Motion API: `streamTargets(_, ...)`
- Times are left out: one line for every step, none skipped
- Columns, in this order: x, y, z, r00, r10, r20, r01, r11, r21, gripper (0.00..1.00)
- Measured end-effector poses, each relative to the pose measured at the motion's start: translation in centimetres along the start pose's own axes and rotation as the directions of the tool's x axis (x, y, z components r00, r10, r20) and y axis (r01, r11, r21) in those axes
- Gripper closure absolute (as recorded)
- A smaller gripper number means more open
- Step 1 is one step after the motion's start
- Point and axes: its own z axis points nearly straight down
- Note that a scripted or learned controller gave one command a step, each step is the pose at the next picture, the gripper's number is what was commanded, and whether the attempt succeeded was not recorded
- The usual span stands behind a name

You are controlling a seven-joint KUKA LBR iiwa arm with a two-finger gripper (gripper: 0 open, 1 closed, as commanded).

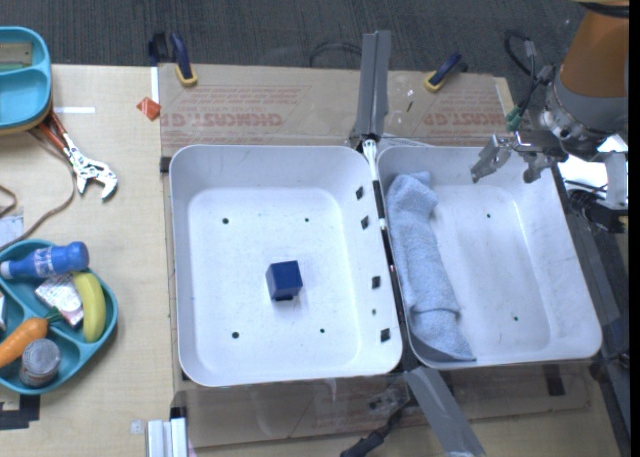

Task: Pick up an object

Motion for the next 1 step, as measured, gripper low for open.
streamTargets(-0.06, 0.03, -0.91, 1.0, -0.001, 0.001, 0.001, 1.0, 0.0, 1.0)
